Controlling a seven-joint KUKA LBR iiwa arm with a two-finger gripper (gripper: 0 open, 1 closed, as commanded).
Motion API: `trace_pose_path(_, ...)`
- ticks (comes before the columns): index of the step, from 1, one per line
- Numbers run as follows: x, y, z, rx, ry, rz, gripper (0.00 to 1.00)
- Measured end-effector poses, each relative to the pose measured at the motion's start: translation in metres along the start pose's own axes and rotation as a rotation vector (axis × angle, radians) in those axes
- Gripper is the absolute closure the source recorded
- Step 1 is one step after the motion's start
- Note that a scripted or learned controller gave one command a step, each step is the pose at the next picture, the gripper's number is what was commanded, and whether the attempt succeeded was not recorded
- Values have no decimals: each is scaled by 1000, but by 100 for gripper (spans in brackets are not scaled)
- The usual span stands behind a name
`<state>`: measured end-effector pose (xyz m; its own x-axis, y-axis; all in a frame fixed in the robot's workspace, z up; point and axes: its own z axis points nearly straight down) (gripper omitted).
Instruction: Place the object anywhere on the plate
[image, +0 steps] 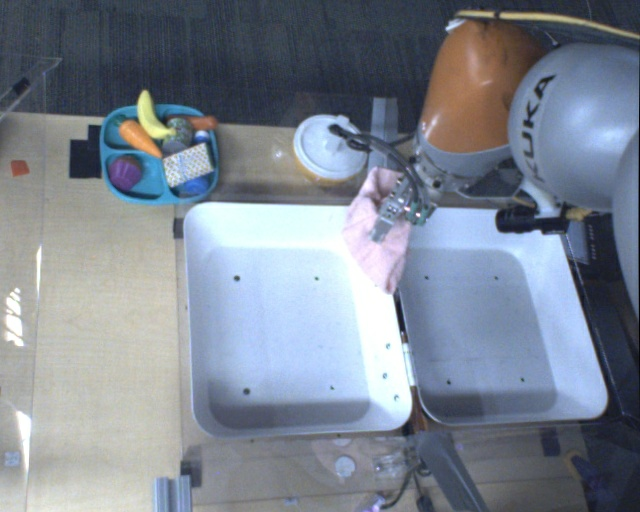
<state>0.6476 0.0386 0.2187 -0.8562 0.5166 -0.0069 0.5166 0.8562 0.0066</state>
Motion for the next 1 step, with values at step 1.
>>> trace_pose_path(1,31,39,5,-3,-1,-402,100)
